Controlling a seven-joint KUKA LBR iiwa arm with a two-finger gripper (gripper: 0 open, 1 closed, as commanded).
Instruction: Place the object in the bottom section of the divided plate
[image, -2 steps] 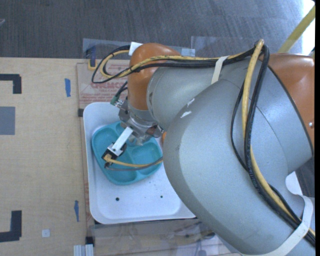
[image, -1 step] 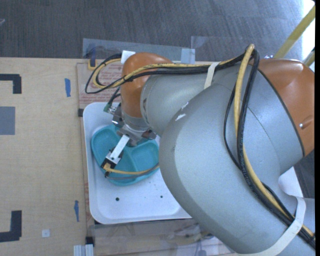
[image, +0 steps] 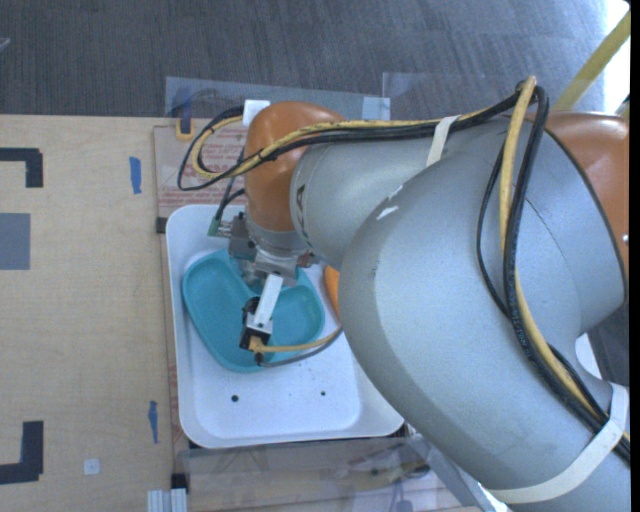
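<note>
- The gripper (image: 268, 270) hangs over the middle of the divided plate (image: 205, 300). Whether it is spread or closed cannot be told, and nothing is seen held in it.
- Task object: an orange thing (image: 331, 285) shows as a sliver just beside the plate's right rim, inside the white bin (image: 280, 415). It is mostly hidden under the arm (image: 450, 300). It is probably the object to place, but its full shape cannot be confirmed.
- Handling (judgement): the visible edge looks rounded and smooth. Treat the object as light, likely rigid, and prone to roll or slip. Take hold across its widest part, from above.
- Target: the plate is teal and shallow, with a raised rim. It may slide on the bin floor if nudged. The part of the plate nearest the bin's lower edge lies bare.
- Obstructions: the plate rim stands between object and target, so lift clear before crossing.
- Two dark specks (image: 235, 398) lie on the bin floor below the plate, apart from it.
</note>
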